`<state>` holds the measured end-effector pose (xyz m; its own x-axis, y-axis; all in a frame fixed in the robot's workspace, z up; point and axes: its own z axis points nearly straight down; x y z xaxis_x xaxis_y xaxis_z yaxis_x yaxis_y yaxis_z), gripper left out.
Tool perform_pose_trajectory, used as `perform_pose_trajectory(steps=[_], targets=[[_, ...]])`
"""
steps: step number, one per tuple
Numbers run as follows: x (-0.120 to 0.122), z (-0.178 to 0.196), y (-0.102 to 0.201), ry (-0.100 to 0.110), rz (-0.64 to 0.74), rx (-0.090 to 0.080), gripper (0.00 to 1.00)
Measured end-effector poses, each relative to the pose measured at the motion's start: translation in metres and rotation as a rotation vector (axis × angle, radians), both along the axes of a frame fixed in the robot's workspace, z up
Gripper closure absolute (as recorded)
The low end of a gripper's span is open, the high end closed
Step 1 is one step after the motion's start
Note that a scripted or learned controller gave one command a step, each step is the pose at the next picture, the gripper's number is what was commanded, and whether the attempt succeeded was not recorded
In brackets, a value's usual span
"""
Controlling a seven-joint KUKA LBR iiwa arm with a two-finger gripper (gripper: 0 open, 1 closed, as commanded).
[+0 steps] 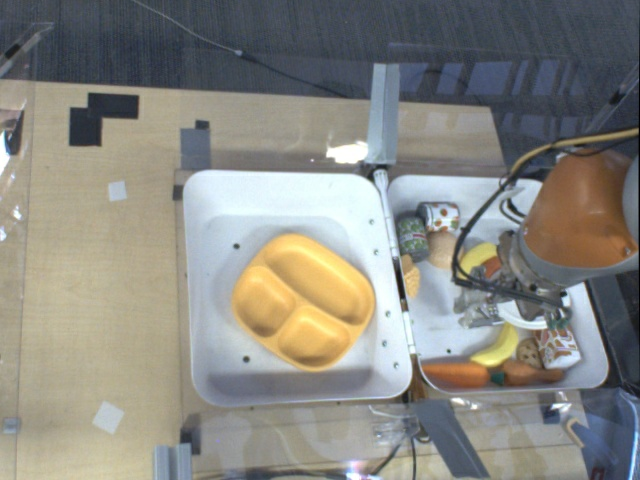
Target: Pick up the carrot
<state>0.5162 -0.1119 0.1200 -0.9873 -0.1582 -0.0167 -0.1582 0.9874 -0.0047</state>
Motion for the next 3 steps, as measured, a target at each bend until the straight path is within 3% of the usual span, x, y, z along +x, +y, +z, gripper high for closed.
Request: perform_pose_trajectory(steps=[1,2,3], targets=[[0.000,0.000,0.000,0.001,0.000,0.000,0.00],[0.004,0.012,0.001,-0.010,0.007,-0.002,1.00],[0.036,0.136,-0.087,-0.003,-0.068,-0.004,1.00]])
